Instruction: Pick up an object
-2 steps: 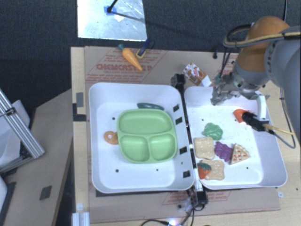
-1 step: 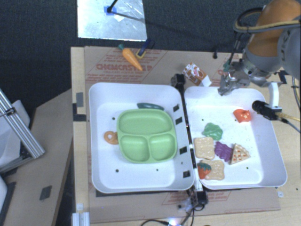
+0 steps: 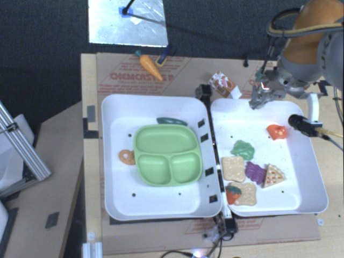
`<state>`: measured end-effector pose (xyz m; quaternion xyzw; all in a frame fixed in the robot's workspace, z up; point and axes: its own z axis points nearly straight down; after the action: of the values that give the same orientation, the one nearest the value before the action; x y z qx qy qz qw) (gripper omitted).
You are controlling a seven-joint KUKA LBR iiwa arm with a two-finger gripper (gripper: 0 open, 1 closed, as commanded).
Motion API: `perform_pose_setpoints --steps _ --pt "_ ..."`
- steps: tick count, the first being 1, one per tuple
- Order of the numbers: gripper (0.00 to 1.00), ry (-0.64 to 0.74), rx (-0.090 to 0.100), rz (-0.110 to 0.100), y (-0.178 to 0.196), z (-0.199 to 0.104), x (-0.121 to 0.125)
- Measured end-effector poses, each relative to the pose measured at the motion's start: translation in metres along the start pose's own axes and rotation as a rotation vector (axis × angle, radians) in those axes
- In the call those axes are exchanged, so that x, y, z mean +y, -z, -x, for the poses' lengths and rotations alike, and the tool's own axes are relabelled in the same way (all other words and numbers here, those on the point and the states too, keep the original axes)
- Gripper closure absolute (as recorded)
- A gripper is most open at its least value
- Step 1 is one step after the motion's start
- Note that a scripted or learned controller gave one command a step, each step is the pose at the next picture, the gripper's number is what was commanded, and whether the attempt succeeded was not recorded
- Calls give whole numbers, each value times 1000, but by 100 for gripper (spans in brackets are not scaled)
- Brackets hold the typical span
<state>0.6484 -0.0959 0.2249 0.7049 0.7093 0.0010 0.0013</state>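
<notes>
Two white bins share your desk (image 3: 64, 144); the tool (image 3: 259, 98) hovers at one o'clock, grip unreadable, possibly blurred, above the red piece (image 3: 277, 131) and green blob (image 3: 243, 149).

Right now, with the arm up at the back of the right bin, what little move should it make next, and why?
Probably drift toward the red piece and lower over it. The gripper hangs above the right bin near its back edge, with bare floor beneath. The red piece lies nearest and apart from the other toys, so it looks the easiest target.
</notes>
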Motion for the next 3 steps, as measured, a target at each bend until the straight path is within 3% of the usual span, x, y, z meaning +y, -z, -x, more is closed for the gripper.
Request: perform_pose_setpoints --steps 2,3 --pt "100 3 2 -4 15 -80 -65" --pt "100 1 2 -7 2 -114 -97"
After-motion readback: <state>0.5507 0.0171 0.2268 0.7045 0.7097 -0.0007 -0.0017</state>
